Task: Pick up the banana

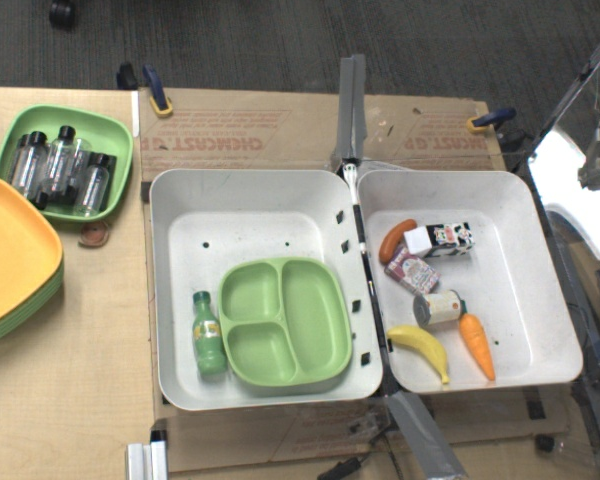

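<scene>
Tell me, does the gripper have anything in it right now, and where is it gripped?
Nothing is held that I can see. The banana lies loose in the right bin, beside the carrot.

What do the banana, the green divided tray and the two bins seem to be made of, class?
Banana: probably moulded plastic, smooth and evenly yellow like a toy. Green divided tray: likely plastic, one flat colour with rounded moulded compartments. Bins: apparently thin white plastic or similar, matte, with rounded corners.

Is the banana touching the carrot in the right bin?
Apart. The camera view shows a strip of white bin floor between the banana and the carrot.
</scene>
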Tool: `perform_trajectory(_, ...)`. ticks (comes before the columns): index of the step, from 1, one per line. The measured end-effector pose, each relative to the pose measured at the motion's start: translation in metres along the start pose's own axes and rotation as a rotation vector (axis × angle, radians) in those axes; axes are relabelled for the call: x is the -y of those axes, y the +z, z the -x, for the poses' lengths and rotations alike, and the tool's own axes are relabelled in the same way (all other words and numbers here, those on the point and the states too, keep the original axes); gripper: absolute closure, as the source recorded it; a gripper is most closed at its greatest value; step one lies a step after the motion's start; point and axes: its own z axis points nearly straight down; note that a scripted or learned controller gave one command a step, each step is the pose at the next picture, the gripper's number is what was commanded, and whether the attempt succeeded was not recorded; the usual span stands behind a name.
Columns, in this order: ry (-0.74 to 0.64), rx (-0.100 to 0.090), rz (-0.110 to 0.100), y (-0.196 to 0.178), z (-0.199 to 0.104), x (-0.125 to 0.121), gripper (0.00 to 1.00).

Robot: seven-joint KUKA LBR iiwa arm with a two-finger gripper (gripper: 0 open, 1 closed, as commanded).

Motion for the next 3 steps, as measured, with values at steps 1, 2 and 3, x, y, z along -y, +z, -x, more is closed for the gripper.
perform_trajectory(1, 0.486, 0.001, -0.002, -0.036, -0.006, 0.016, 1.0)
perform_trajectory(2, 1.006, 0.002, -0.004, -0.077, -0.007, 0.02, 1.0)
perform_trajectory(3, 0.92, 0.001, -0.004, -0.09, -0.012, -0.03, 1.0)
